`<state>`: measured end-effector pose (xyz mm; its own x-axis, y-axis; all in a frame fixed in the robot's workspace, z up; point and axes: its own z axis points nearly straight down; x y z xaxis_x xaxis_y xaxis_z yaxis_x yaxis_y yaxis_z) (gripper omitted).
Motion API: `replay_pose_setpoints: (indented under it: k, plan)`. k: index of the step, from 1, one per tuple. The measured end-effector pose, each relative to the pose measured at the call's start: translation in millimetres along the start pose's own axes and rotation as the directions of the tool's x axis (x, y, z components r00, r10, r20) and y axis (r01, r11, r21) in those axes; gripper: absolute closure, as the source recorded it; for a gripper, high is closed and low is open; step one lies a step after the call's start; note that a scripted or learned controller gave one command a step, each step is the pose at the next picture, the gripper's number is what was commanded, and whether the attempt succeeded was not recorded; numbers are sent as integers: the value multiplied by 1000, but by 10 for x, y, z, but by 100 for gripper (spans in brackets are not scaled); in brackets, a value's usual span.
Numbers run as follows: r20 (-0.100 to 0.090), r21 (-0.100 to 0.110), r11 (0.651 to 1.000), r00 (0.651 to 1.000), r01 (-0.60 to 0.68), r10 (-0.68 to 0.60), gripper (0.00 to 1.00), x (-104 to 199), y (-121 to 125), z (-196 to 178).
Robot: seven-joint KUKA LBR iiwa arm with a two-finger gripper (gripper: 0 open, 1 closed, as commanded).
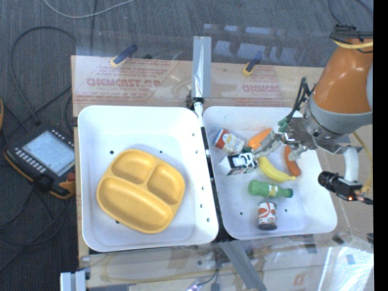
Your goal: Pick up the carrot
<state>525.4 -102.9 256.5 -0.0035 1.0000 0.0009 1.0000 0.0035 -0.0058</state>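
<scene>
1. On the floor at far left lies a teach pendant (43, 156) with a pale screen and orange trim, its black cables looping over the grey carpet.
2. The left bin (97, 123) holds a yellow divided plate (140, 190), lying flat with three compartments, a little toward the near side of the bin.
3. A metal rail (200, 71) runs down from the far edge to the seam where the two bins meet.
4. The right bin (315, 214) carries the clutter. Near its far left sits a small carton (228, 141) with red and white print, and just beside it, toward me, a small black and white item (242, 161).
5. The carrot (260, 139) lies tilted in the far middle of that bin, orange, with its right end close up against the gripper.
6. Nearer the front lie a yellow banana (276, 171), a green bottle (270, 190) on its side, and a red and white can (267, 215). An orange, elongated piece (293, 161) lies just right of the banana.
7. The arm (342, 86) leans in from the right, its orange band bulking over the bin's far right corner, wrist bent down and leftward.
8. The gripper (280, 142) hangs low just beside the carrot; from here I cannot tell how wide it stands or whether it has anything.
</scene>
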Motion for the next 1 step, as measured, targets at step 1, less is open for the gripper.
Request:
replay_pose_setpoints:
  k: [1]
  plan:
    - [2, 1, 1000, 1000, -31, 31, 0, -472, 631, 814]
